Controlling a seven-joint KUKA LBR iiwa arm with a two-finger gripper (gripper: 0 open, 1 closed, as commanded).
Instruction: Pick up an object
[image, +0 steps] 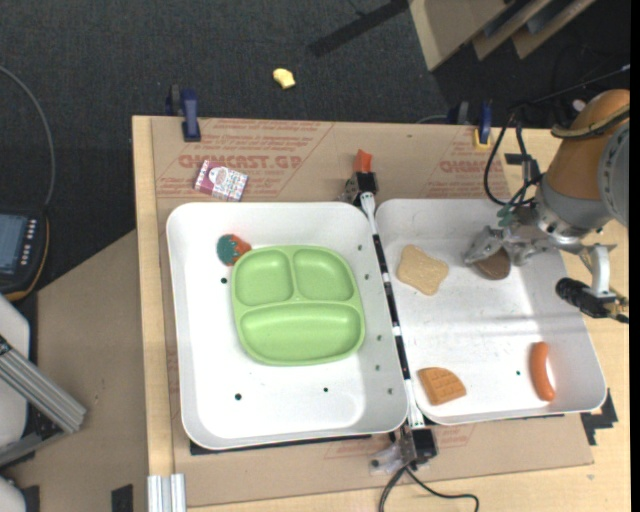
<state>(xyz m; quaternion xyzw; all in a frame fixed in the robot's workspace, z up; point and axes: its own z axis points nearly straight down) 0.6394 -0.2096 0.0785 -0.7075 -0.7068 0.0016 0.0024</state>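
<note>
On the bench (300, 150), far left, a small pink packet (220, 180). In the left bin (200, 380), a green tray (297, 305) with a small round toy (233, 248) touching its top left corner. In the right bin (500, 400), a pale bread slice (422, 270), an orange cracker (441, 385), a sausage (542, 371). At the top right, the end effector (497, 256), fingers spread over a brown piece (493, 266); gripped or not, hard to tell.
</note>
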